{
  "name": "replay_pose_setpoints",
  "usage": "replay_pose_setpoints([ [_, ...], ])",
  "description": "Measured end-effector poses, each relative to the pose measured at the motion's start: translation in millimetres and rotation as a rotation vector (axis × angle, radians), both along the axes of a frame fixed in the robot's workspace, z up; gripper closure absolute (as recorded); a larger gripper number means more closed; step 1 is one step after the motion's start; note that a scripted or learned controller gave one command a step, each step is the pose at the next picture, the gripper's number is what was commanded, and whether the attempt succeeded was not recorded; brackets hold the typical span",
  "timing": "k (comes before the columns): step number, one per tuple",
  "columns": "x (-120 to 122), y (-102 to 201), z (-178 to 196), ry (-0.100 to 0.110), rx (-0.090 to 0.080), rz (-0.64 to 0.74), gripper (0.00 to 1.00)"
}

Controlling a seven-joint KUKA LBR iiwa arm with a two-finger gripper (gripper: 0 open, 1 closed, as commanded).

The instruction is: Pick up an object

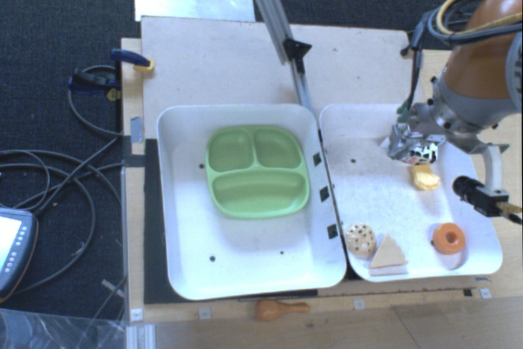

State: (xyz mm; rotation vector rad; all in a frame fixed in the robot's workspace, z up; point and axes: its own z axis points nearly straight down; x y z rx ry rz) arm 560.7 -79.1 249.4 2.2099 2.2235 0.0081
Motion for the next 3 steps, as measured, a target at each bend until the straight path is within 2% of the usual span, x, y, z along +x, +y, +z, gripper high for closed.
replay_pose_setpoints([
  [2,55.1,84.8,-11.1,0.005,0.002,0.004,1.00],
  [3,73.1,125.4,-7.9,0.004,0.002,0.003,1.00],
])
